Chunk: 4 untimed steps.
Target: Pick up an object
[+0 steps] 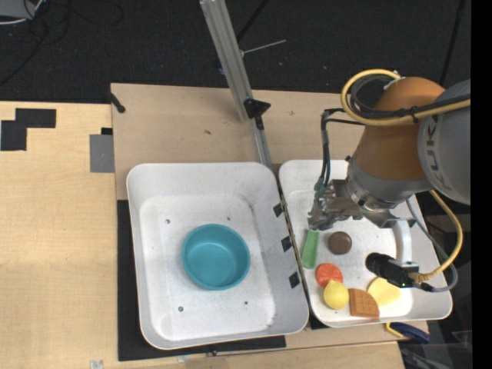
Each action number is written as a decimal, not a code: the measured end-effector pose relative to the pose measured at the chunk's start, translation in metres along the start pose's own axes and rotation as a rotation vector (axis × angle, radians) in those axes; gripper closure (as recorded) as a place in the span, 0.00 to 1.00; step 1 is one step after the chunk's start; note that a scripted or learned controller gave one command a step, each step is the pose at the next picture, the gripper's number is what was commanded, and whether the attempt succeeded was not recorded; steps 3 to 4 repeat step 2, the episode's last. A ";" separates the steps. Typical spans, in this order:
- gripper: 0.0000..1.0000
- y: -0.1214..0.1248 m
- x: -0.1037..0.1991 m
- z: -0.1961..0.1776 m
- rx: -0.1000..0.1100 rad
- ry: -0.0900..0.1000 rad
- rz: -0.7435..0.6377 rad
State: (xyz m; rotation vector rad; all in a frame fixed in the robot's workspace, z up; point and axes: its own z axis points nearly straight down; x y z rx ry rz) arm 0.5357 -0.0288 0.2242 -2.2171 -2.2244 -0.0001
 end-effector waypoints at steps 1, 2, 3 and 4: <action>1.00 0.006 0.050 -0.011 -0.001 0.000 0.000; 1.00 0.023 0.106 -0.011 0.000 0.000 0.000; 1.00 0.023 0.106 -0.011 0.000 0.000 0.000; 1.00 0.023 0.106 -0.011 0.000 0.000 0.000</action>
